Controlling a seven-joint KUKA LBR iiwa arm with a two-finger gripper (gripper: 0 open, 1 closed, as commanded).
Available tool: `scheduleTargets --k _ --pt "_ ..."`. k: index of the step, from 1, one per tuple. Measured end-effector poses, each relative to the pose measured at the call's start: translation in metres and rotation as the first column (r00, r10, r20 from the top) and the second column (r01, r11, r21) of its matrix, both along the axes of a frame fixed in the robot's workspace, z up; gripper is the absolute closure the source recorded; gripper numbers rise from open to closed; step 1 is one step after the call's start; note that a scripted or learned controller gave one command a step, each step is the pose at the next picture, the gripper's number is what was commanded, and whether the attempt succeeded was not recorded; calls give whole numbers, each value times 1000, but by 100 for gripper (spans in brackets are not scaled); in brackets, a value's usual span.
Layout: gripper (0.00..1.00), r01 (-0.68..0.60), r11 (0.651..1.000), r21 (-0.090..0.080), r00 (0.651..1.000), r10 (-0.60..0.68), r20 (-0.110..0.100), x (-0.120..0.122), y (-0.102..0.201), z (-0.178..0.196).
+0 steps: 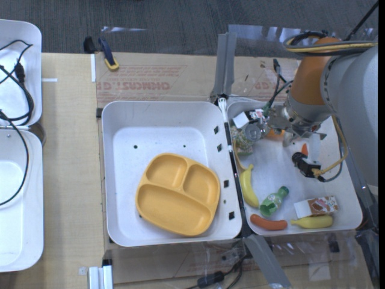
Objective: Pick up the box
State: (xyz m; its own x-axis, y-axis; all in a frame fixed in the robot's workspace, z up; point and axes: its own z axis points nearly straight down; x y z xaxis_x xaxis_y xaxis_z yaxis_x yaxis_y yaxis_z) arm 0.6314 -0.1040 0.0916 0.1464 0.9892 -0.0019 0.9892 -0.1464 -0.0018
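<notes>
Box (317, 206) label illegible, R bin (355, 212)

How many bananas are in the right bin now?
2: one banana by the bin's left wall, another banana at the front beside the box. The arm may hide more.

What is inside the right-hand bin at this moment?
The right bin holds two bananas, a green bottle, a sausage and the box. The arm covers the bin's far corner, so anything beneath it is hidden.
</notes>
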Motion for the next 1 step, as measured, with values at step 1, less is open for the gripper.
scheduleTargets --k 1 --pt "0 108 994 1 994 -108 -1 -95 -39 -1"
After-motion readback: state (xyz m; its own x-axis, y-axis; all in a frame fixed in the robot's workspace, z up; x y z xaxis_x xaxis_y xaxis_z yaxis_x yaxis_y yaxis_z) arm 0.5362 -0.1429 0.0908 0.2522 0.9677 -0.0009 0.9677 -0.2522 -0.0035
